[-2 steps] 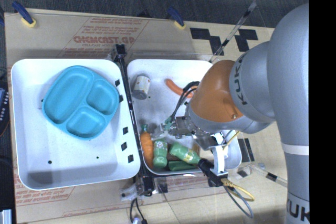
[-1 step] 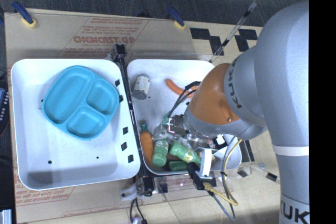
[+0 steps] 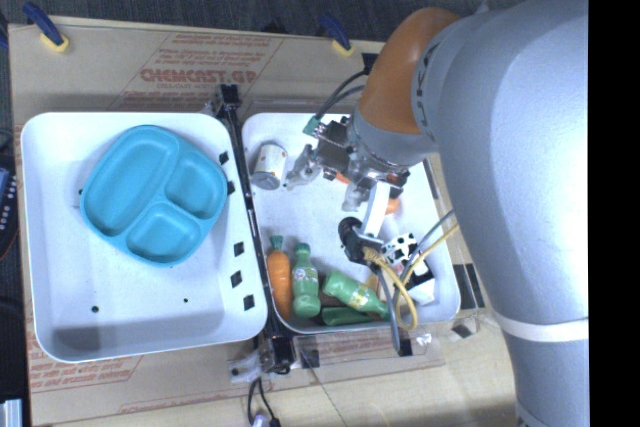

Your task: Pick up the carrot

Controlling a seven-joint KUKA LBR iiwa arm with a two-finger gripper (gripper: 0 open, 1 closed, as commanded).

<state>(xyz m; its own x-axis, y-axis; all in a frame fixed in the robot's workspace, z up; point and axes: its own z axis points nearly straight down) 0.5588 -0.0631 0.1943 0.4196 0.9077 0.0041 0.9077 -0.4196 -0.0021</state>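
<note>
Carrot (image 3: 279, 283), at six o'clock in right bin (image 3: 300, 205) beside green bottle (image 3: 304, 281): probably light, stiff, smooth; grip mid-length. My pincer (image 3: 352, 205): state indiscernible.

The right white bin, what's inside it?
The right white bin holds an orange carrot by its left wall, two green plastic bottles beside it, and a shiny metal can. The grey arm covers the bin's right part.

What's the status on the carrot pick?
Gripper over right bin, grip unclear. Carrot lying at bin's near-left edge, untouched. Green bottle right alongside it.
</note>
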